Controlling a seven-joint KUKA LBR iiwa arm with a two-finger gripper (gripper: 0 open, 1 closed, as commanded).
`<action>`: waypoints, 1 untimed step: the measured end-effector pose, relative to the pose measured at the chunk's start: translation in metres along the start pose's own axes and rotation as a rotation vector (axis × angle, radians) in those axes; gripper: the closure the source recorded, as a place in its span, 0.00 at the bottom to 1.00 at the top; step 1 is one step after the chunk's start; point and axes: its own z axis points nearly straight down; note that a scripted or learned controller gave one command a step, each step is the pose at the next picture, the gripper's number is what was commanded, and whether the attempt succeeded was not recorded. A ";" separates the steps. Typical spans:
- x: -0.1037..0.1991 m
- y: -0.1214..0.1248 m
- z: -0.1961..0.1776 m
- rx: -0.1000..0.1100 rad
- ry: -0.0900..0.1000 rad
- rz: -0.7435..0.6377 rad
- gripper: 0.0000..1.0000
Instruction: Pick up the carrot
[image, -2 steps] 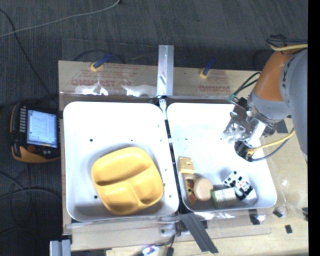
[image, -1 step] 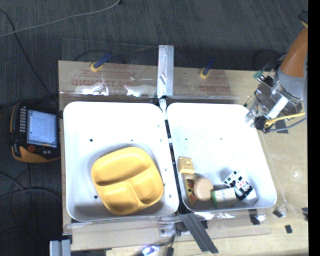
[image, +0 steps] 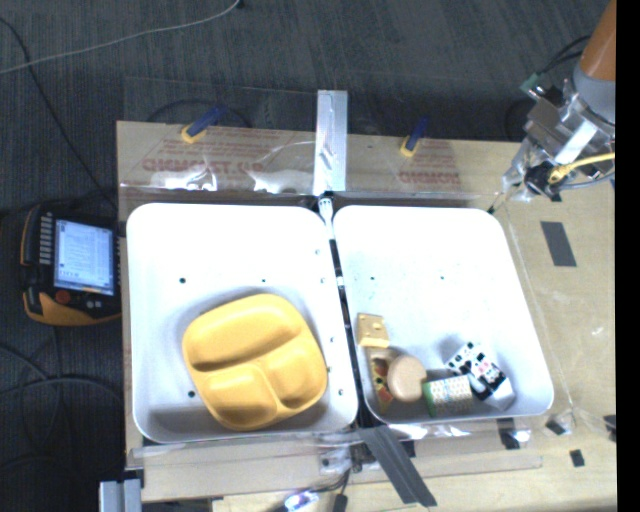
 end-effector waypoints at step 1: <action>-0.001 -0.024 -0.007 0.002 -0.003 0.463 1.00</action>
